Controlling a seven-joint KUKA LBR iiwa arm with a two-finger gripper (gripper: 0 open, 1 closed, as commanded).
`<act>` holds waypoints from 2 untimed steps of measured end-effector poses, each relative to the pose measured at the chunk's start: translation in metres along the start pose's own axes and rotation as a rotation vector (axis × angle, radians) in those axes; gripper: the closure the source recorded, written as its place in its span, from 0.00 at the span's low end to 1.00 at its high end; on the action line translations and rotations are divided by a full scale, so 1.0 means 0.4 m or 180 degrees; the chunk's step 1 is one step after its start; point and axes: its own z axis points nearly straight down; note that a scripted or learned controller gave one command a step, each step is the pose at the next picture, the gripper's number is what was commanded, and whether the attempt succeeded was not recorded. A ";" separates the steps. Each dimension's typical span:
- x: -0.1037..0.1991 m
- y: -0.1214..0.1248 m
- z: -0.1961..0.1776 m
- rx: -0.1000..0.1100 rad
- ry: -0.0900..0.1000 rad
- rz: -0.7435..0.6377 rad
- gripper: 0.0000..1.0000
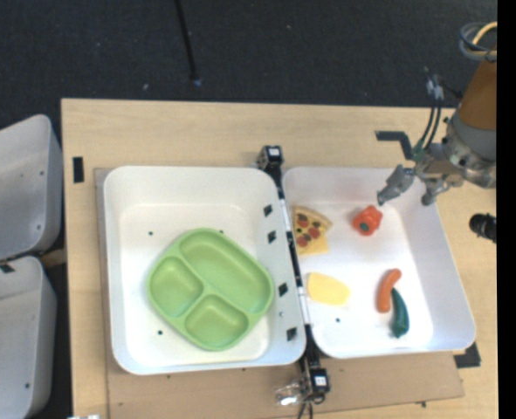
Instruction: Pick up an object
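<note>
The gripper [409,188] hangs spread and empty over the right bin's [432,243] far edge, just beside the red pepper [368,220]. Descending off-centre, a finger could nudge that rounded pepper away.

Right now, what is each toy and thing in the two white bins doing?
Green divided plastic plate: lying flat in the left bin, nothing on it.
Toy pizza slice: flat in the right bin, by the divider.
Yellow flat toy piece: lying flat.
Small red toy tomato: resting loose.
Orange toy sausage: lying beside the dark green toy vegetable.
Grey two-finger gripper: open, holding nothing, above the right bin's far edge.
</note>
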 end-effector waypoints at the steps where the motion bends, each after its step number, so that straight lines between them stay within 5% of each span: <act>1: 0.001 0.007 -0.022 -0.0044 -0.0009 -0.0007 0.00; 2: -0.022 0.020 0.093 -0.0037 -0.0015 -0.0006 0.00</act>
